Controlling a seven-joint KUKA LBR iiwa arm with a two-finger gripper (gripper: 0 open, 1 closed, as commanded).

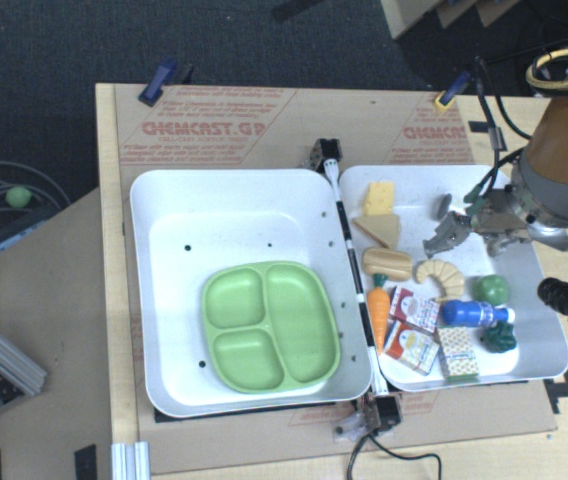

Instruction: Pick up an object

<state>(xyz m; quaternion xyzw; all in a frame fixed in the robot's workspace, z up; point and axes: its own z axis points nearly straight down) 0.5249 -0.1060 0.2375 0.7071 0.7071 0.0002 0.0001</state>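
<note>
Two shallow white bins were observed side by side on the worktop (114,298). In the left bin (164,228), a green divided plate (267,325) was found lying flat towards the near side. The right bin (534,358) was seen to hold a cluster of small objects: a yellow cheese wedge (379,197) at the far end, a tan bread slice (380,230) just below it, a bread roll (388,262) beside the inner wall, a croissant (441,275) near the middle, an orange carrot (378,312) along the inner wall, a green ball (491,290), a blue bottle (475,314) lying on its side, and several small printed cartons (416,330) at the near end. The arm (562,158) was seen to reach in from the right, with the pincer (453,226) positioned over the far half of the right bin, above bare bin floor between the bread slice and the croissant. The pincer's two fingers (442,208) were seen spread apart, and nothing was gripped between them. No object was seen lifted from the bin.
</note>
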